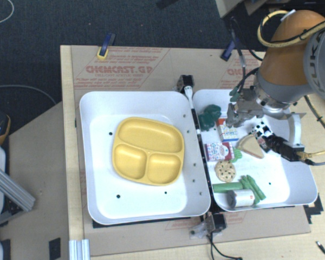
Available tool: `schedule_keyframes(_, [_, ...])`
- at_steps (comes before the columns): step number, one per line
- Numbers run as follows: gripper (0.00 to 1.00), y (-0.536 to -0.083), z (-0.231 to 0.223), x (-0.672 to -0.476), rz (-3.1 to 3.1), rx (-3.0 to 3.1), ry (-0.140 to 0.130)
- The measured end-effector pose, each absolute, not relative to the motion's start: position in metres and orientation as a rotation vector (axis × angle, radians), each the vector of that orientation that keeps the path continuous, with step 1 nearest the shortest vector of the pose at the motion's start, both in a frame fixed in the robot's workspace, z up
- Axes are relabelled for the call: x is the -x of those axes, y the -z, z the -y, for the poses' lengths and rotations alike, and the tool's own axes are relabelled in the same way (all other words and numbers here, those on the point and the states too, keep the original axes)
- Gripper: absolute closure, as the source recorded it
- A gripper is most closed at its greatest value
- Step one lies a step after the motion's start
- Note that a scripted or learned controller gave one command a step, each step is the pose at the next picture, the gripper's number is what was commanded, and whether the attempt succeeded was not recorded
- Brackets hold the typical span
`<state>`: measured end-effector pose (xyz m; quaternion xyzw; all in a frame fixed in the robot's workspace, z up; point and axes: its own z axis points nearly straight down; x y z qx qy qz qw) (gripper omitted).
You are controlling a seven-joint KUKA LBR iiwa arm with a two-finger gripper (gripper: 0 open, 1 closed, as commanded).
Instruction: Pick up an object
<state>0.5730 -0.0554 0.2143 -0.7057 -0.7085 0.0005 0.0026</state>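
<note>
My gripper hangs low over the back left part of the right bin. It is just above a small red and white packet, and I see nothing held in it. A dark green object lies just left of it. In front of the packet lie a pink and white packet, a round cookie and a beige wedge. Green sticks and a small can rest near the bin's front edge.
The left bin holds a yellow divided plate. A small black and white object sits to the right of the gripper. The grey and orange arm reaches in over the back right corner.
</note>
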Motion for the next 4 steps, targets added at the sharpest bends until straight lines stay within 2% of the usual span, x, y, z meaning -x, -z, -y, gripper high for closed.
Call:
schedule_keyframes(1, [1.0,-0.21,0.021,-0.541,2.221,2.214,-0.003])
schedule_keyframes(2, [1.0,-0.223,-0.022,-0.499,2.223,2.212,-0.001])
schedule_keyframes(3, [1.0,-0.214,-0.044,-0.487,2.221,2.215,-0.004])
schedule_keyframes(4, [1.0,-0.234,-0.051,-0.487,2.225,2.221,0.004])
